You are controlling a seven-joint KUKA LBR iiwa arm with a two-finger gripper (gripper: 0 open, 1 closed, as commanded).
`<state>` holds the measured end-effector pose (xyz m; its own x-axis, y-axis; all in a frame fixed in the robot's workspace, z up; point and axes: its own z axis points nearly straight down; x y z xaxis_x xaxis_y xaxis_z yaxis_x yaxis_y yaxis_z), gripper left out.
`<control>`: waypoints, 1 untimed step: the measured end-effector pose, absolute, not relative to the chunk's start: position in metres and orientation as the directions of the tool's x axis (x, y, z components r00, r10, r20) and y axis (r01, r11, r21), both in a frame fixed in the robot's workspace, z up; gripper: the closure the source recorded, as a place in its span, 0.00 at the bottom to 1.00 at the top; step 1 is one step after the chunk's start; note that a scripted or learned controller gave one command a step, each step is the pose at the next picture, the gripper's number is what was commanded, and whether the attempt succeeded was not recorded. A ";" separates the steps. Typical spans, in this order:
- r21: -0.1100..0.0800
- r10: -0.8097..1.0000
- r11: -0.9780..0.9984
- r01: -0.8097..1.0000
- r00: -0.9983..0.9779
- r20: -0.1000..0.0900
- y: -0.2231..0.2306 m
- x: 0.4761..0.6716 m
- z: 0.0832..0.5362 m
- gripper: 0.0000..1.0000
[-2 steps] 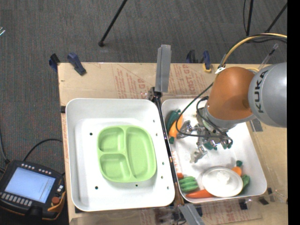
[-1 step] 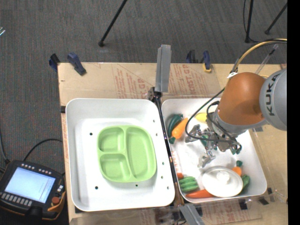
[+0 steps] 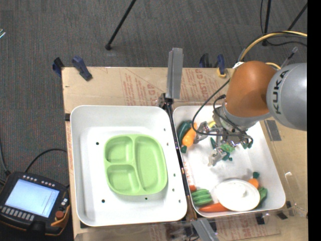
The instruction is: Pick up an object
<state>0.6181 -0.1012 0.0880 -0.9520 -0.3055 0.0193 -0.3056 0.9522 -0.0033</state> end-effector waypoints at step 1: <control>0.000 -0.385 0.923 -0.385 -0.923 -0.002 -0.150 0.585 0.088 0.00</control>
